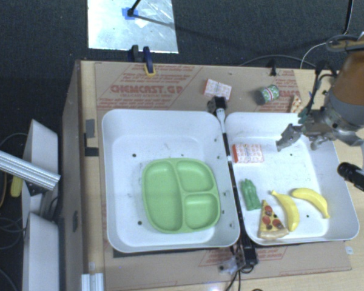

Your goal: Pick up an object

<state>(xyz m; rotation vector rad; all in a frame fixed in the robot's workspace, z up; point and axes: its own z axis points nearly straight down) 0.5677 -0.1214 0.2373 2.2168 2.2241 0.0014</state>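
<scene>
My gripper [302, 142] hangs over the upper right part of the right bin [340, 162], open, with nothing between its fingers. To its left a red-and-white packet [247, 153] lies flat by the divider. Lower in that bin lie a green toy vegetable [250, 194], a pizza slice [271, 218] and two yellow bananas [287, 210] [311, 200]. The gripper touches none of them.
The left bin [118, 162] holds a green divided plate [181, 194]. On the bench behind the bins lie a green can [269, 93] and a small printed card [217, 88]. A blue clamp [147, 59] sits at the bench's far edge.
</scene>
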